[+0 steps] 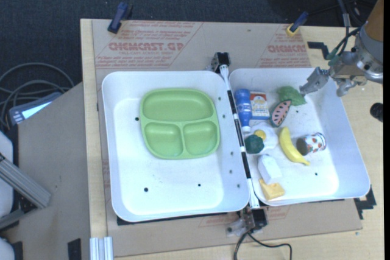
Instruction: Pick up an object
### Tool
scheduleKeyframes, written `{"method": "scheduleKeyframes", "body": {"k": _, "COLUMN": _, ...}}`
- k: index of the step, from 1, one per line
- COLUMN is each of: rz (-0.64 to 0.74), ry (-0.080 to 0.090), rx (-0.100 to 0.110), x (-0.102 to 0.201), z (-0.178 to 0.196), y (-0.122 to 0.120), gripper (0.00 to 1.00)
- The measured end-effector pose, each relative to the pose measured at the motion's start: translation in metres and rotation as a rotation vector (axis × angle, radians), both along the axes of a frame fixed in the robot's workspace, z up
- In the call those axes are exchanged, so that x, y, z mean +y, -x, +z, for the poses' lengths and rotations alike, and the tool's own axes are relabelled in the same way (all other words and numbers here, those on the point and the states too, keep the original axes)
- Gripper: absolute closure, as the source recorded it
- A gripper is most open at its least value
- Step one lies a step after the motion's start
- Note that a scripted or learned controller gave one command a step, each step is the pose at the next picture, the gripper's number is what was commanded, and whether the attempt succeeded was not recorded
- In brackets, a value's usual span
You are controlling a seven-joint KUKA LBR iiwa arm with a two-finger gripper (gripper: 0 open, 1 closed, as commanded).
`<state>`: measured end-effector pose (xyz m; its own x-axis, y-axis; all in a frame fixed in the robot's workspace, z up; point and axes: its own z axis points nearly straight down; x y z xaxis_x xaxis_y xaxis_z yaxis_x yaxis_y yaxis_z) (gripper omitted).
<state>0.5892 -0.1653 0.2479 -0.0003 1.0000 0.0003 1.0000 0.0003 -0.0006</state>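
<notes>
My gripper (328, 83) hangs over the far right edge of the right bin (347, 131), open, with nothing between its fingers. Just to its left lies a green leafy piece (291, 94), with a watermelon slice (280, 112) beside it. Lower in the bin are a banana (291, 146) and a small red-and-white can (312, 143). A blue bottle (242, 105) and a white-and-orange carton (259, 104) lie along the bin's left wall. A dark green broccoli (254, 143), a white bottle (268, 166) and a yellow wedge (272, 190) sit toward the near left corner.
The left bin (122, 179) holds a green divided tray (180, 123). A raised rim (234, 131) separates the two bins. Blue (118, 16) and yellow (297, 22) clamps hold the bench board at the back. Cables hang behind the arm at the right.
</notes>
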Motion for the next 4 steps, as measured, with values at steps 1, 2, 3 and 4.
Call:
{"method": "scheduleKeyframes", "body": {"k": 1, "rz": 0.001, "ry": 0.000, "rx": 0.000, "x": 0.029, "z": -0.080, "y": -0.062, "gripper": 0.00}}
{"method": "scheduleKeyframes", "body": {"k": 2, "rz": 0.001, "ry": 0.006, "rx": -0.015, "x": 0.028, "z": -0.143, "y": -0.064, "gripper": 0.00}}
{"method": "scheduleKeyframes", "body": {"k": 3, "rz": -0.001, "ry": 0.002, "rx": -0.012, "x": 0.021, "z": -0.158, "y": -0.043, "gripper": 0.00}}
{"method": "scheduleKeyframes", "body": {"k": 4, "rz": -0.004, "ry": -0.007, "rx": 0.030, "x": -0.011, "z": -0.167, "y": -0.071, "gripper": 0.00}}
